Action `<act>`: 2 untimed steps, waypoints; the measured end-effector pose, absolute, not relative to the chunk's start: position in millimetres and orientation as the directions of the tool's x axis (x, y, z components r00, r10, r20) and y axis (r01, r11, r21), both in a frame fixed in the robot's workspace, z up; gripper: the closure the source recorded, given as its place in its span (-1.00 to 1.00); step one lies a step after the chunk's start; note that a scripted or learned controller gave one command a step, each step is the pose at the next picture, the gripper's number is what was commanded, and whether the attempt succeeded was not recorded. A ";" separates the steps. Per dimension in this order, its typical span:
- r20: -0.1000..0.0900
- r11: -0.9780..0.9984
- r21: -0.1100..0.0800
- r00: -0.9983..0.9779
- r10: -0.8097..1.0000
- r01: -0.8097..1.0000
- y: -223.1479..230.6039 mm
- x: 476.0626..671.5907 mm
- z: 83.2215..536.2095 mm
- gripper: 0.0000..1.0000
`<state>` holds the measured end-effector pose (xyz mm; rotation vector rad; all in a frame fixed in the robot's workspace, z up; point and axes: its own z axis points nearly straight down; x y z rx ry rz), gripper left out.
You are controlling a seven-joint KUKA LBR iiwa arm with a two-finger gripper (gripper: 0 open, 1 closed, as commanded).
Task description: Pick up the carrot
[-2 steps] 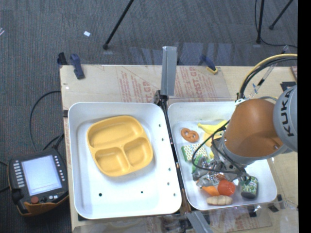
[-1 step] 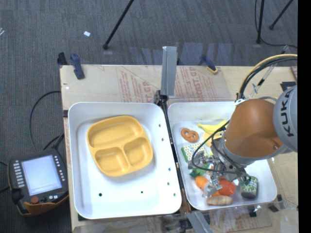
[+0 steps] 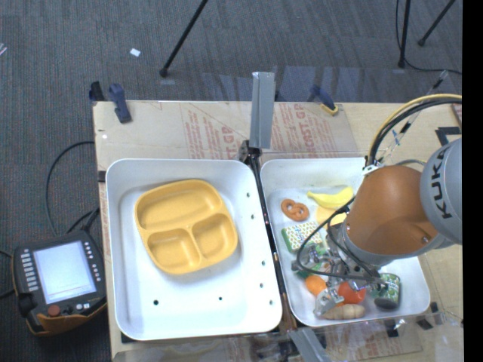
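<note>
Gripper low in rt bin, over food pile by carrot, prob. lining up grab; grip state can't tell.

arm bent low, end effector pointing down

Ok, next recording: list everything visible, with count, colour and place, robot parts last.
bins: two, white, side by side on the bench.
divided plate: one, yellow, in the left bin.
banana: one, yellow, far part of the right bin.
pretzel: one, orange-brown, right bin beside the banana.
carrot: one, orange, near part of the right bin, by the gripper.
green packet: one, right bin, below the pretzel.
pendant: one, dark with a pale screen, floor at left.
clamps: blue, on the bench's far edge.
arm: one, orange band, over the right bin.
gripper: one, low among the toys.
</note>
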<state>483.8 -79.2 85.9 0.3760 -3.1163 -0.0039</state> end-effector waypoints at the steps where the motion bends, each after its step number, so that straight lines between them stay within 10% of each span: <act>1: 0.002 0.972 0.003 -0.972 -0.236 -0.236 -83.1 481.5 86.6 -1.00; 2: 0.000 0.942 0.002 -0.942 -0.336 -0.336 -91.1 483.8 86.9 -1.00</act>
